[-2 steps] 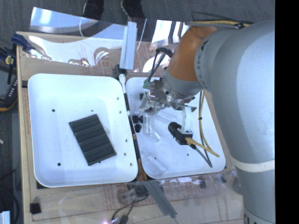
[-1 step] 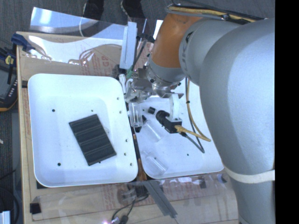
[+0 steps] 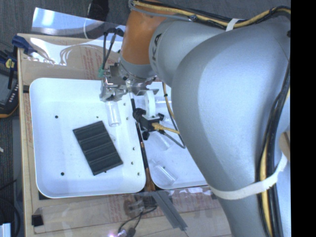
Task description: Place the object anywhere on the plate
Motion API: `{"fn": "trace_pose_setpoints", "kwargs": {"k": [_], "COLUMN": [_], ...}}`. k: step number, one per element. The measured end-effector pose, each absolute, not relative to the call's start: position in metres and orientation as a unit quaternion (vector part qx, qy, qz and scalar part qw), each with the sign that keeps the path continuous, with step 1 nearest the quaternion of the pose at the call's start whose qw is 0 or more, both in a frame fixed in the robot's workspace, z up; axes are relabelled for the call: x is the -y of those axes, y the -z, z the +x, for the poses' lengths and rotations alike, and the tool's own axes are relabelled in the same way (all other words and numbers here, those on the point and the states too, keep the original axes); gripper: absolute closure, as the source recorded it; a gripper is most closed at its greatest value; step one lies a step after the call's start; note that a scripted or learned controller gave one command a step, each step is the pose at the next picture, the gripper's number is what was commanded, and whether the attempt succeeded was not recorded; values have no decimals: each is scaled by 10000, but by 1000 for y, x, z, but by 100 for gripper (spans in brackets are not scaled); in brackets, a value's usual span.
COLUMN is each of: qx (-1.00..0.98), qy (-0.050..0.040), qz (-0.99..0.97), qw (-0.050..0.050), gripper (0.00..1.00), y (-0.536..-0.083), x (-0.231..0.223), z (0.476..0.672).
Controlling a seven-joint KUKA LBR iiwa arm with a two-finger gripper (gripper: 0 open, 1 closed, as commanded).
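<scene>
Left bin: a shallow white tray with rounded corners, its near rim running along the bare wooden tabletop. A dark ribbed rectangular plate lies flat on the bin floor, turned at a slant, roughly central and somewhat toward the near edge. White floor shows on every side of the plate; the widest open stretch lies toward the bin's left wall and far rim, a narrower strip toward the right wall.

Above the bin's far right part: the hand points down, one pale translucent finger hanging just beyond the plate's far right corner, apart from it. Whether the hand is spread or closed cannot be told, and no object can be made out at the fingers.

Centre: a dark seam where the two bins meet, with black fittings and a yellow-tipped cable beside it.

Right bin: mostly covered by the grey arm; its orange band sits above the wrist.
</scene>
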State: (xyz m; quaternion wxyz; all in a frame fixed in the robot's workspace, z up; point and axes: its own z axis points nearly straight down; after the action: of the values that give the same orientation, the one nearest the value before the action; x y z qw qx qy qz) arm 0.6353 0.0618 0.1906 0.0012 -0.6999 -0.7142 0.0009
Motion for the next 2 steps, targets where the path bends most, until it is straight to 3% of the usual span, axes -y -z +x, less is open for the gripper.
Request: {"fn": "trace_pose_setpoints", "kwargs": {"k": [1, 2], "qx": [7419, 7419], "qy": [-7, -7], "qz": [-6705, -6705], "qw": [14, 13], "gripper": [100, 0], "y": [-181, -182], "x": [-136, -136], "z": [656, 656]}}
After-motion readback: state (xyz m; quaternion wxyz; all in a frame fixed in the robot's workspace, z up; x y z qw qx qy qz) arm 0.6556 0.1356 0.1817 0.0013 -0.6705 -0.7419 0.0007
